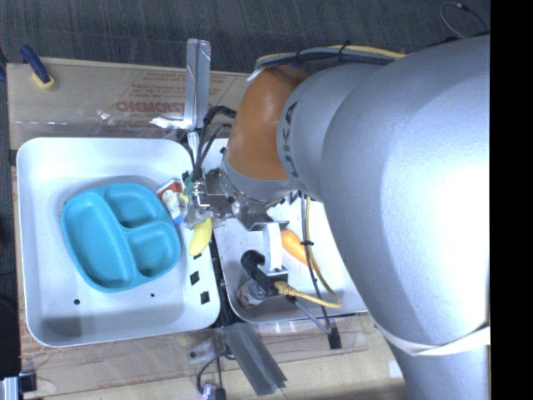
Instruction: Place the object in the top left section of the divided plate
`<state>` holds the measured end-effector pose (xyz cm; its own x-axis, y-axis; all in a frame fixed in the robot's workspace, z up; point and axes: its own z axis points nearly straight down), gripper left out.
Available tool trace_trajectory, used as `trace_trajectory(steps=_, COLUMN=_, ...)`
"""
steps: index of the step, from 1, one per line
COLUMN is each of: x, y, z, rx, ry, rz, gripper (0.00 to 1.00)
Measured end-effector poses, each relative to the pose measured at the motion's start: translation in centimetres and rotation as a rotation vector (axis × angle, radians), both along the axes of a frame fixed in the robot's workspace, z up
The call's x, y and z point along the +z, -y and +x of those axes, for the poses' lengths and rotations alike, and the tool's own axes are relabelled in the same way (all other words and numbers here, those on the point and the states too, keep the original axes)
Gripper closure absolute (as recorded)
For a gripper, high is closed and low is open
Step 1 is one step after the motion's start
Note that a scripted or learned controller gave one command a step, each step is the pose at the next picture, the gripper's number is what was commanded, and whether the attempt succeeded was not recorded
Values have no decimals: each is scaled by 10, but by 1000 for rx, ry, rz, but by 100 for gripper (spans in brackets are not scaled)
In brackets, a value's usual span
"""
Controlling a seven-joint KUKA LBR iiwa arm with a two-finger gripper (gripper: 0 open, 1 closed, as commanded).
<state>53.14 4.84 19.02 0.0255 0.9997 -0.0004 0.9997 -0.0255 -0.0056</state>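
Note:
A blue divided plate lies in the left white bin, with one long section on its left and two smaller sections on its right. My gripper hangs over the wall between the two bins, just right of the plate's rim. A small yellow banana-shaped object sits directly at the gripper's tip, above the divider. I cannot tell whether it is gripped. A small red and white item shows at the plate's upper right edge, beside the gripper.
The big grey arm with its orange band covers most of the right bin. An orange carrot-like object lies in that bin under the arm. Cables and a black fitting hang near it.

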Motion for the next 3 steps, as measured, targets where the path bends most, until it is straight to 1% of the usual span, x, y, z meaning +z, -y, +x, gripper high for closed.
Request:
trace_trajectory(steps=1, x=-49, y=-55, z=56, rx=65, ry=-1, rz=0, gripper=100)
trace_trajectory(steps=2, x=-49, y=-55, z=56, rx=66, ry=-1, rz=0, gripper=0)
trace_trajectory(steps=3, x=1, y=-47, z=22, rx=139, ry=-1, rz=1, gripper=0)
